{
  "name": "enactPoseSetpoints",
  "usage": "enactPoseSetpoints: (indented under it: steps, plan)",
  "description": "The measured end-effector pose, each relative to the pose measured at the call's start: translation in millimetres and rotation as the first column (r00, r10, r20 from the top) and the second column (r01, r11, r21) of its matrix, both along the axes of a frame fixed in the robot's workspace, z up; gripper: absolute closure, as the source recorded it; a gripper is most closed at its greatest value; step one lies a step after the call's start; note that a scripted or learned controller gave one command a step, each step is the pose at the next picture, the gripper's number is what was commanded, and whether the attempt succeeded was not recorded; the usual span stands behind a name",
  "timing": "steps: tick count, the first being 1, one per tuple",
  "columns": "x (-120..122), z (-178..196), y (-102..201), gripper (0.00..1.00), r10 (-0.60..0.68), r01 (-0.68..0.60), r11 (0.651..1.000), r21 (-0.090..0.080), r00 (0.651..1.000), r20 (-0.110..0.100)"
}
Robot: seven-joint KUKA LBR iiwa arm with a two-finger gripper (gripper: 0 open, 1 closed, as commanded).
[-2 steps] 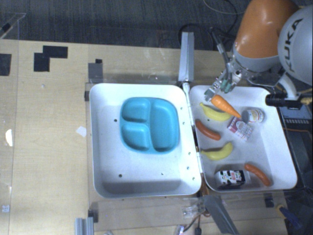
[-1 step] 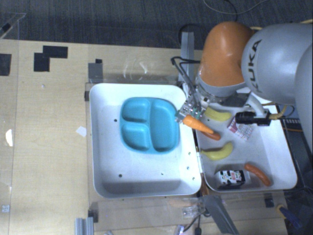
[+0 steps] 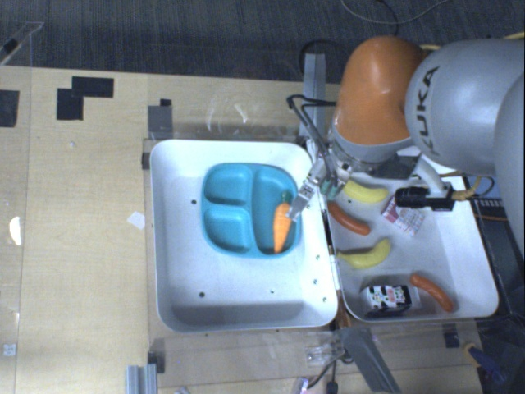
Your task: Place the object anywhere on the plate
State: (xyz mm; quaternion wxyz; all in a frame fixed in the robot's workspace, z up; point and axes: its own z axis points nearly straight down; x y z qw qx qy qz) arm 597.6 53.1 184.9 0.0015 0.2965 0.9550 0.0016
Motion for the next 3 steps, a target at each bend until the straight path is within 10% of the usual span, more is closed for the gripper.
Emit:
enactPoseSetpoints:
  steps: [1,2,3]
  plan:
    - [-41,-12,171,0.00,0.477,-0.477,0.879,-0.001,0.879,0.003]
    - [-39,0,170,1.00,0.472,-0.472,0.882,0.001,0.881,0.009]
    - [-39,0,170,0.00,0.472,-0.472,0.881,0.001,0.881,0.009]
